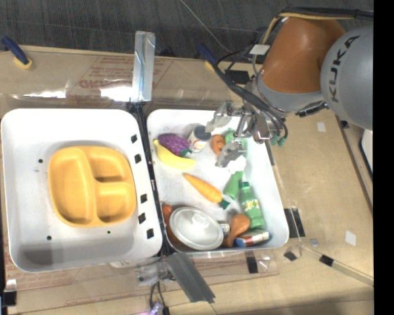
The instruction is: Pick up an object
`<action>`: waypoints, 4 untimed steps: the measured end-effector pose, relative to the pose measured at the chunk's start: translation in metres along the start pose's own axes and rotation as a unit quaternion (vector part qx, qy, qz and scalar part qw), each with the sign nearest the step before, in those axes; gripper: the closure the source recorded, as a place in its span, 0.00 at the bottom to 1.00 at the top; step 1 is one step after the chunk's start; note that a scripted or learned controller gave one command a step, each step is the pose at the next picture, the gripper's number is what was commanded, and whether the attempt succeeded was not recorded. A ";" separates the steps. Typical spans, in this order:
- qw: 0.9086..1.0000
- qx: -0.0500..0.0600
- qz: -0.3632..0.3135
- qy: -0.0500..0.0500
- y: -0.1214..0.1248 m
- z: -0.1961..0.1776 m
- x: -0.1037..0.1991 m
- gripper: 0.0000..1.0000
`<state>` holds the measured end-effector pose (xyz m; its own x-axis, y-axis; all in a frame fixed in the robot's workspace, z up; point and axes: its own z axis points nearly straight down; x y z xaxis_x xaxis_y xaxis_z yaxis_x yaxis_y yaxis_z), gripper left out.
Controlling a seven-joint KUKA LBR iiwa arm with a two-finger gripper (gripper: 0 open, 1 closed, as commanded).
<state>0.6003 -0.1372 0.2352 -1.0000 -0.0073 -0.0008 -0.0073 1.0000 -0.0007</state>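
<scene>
From my remote station I read the gripper (235,138) as poised low over the upper part of the right bin (270,176), just beside a small orange piece (217,143). Whether it had closed on anything I could not tell; the metal parts blurred against the white floor, and nothing showed plainly in its hold.

Candidate things all lay in the right bin, crowded together.

Hazards I judged likely:
1. A grasp attempted among close neighbours could catch two items, or nudge one aside, because the purple grapes (174,143) rested on the banana (173,159) and a small round item (199,135) lay just beside the orange piece.
2. The green bottle (251,207) lay on its side and could roll from a pinch.
3. The descent stood near the bin's far wall (a collision risk).

Count, as seen:
- Bins: two; the left bin (26,136) bore one yellow divided tray (92,184).
- Banana: one. Grapes: one bunch. Carrot (203,188): one.
- Green bottle: one, with a second green piece (234,184) just above it.
- Metal pot with lid (196,228): one.
- Brown drumstick-like piece (238,226): one.
</scene>
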 end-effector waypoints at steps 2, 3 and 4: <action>1.000 0.000 0.026 -0.001 0.012 0.130 0.006 1.00; 1.000 0.000 0.025 -0.001 0.012 0.130 0.006 0.00; 1.000 0.000 0.022 -0.004 0.013 0.119 0.004 1.00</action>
<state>0.5963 -0.1238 0.1164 -0.9993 0.0366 -0.0085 0.0366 0.9993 -0.0009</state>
